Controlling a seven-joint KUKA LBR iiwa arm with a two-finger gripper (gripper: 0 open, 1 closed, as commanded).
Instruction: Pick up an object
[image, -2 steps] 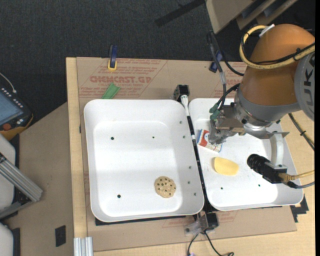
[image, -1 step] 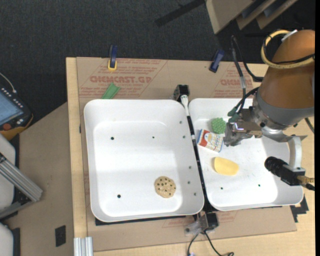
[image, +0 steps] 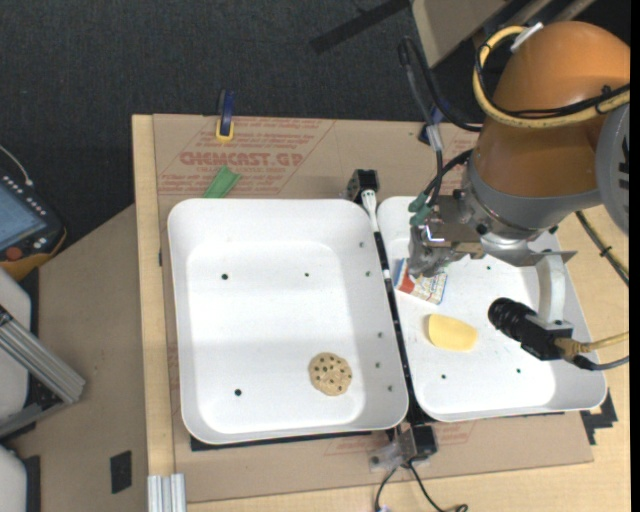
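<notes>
Camera view: the gripper (image: 428, 262) hangs low in the right bin (image: 500, 385), at its left wall, right over a packet (image: 431, 290). This looks like the line-up for a grab there. Whether it is clenched or released cannot be told, and the packet lies flat on the floor, not visibly held. A yellow lump (image: 452, 333) sits just beside the packet, nearer the front. The left bin (image: 250, 300) holds one cookie (image: 330, 373), well apart, near its front right corner.

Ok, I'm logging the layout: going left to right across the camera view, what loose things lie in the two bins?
In order: cookie → packet → yellow piece.
</notes>
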